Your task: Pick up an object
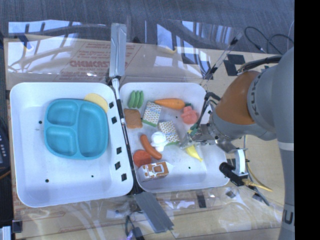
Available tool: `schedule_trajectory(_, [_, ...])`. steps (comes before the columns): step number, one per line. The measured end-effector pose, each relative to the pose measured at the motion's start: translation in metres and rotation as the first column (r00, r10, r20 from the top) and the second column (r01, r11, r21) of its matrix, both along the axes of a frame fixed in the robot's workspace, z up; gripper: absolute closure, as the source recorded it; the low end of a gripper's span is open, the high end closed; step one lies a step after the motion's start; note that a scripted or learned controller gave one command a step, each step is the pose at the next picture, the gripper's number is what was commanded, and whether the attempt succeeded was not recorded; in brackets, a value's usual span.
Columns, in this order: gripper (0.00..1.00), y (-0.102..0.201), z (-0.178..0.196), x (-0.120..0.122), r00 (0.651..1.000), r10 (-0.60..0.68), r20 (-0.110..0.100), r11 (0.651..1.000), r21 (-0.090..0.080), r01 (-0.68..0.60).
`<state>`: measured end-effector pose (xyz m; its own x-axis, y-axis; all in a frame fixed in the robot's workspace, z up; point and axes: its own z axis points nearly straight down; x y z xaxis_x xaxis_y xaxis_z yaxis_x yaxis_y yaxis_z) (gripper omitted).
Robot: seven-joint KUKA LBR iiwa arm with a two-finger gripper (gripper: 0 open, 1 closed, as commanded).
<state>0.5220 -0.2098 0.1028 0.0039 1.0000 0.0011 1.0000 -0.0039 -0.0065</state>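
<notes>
The left bin (22,149) is holding a blue divided tray (76,129). The right bin (175,181) is holding a carrot (170,103), sausage (150,146) and small carton (154,170). The gripper (191,140) is hovering there beside a yellow piece (194,153); its state I cannot tell.

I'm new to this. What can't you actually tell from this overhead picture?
- The tool: its tips are too small and blurred to read against the toys.
- Yellow piece: partly covered by the blue tray.
- Small carton: print too small to read.
- Arm: cut off by the frame.
</notes>
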Motion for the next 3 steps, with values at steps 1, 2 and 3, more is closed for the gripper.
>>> schedule_trajectory(1, [1.00,0.061,0.100,0.012,1.000,0.006,0.006,1.000,0.000,-0.006])
schedule_trajectory(2, [1.00,0.103,0.000,-0.027,0.999,-0.044,0.000,0.999,0.000,0.044])
schedule_trajectory(3, [1.00,0.102,0.137,0.010,0.991,-0.137,0.005,0.991,-0.001,0.137])
